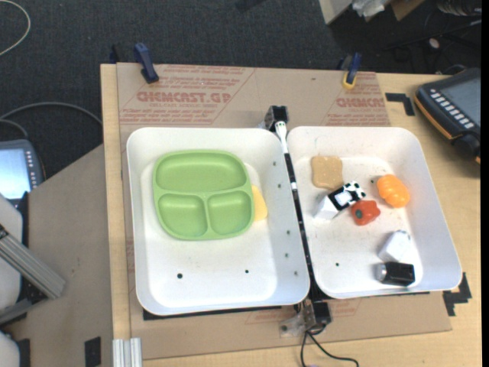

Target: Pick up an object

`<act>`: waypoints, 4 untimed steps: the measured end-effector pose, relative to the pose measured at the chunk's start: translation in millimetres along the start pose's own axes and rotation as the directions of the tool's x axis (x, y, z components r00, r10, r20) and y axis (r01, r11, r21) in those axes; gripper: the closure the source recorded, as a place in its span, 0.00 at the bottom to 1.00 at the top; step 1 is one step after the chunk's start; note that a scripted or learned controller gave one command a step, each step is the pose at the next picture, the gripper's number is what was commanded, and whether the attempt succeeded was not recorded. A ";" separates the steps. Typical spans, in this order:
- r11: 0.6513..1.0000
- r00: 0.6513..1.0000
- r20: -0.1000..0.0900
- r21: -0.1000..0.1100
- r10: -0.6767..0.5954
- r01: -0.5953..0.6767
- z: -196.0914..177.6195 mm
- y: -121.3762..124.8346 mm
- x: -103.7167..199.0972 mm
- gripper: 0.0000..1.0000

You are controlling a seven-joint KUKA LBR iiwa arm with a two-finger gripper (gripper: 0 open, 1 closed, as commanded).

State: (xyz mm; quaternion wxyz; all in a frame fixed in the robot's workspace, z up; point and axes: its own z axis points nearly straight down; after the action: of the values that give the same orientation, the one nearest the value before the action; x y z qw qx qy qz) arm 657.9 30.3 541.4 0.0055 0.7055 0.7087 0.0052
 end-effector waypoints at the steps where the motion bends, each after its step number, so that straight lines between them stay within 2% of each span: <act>1: 1.000 1.000 0.001 0.021 0.009 -0.009 60.7 7.5 -37.1 1.00; 2: 1.000 1.000 0.001 0.021 0.009 -0.009 104.3 6.2 -69.8 1.00; 3: 1.000 1.000 -0.002 0.005 -0.003 0.003 38.0 8.1 2.1 1.00; 4: 1.000 1.000 -0.007 0.010 -0.013 0.013 5.8 7.2 169.3 1.00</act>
State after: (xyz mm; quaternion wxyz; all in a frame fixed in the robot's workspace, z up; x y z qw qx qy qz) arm 664.4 199.6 535.7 -0.0002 0.7007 0.7134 0.0041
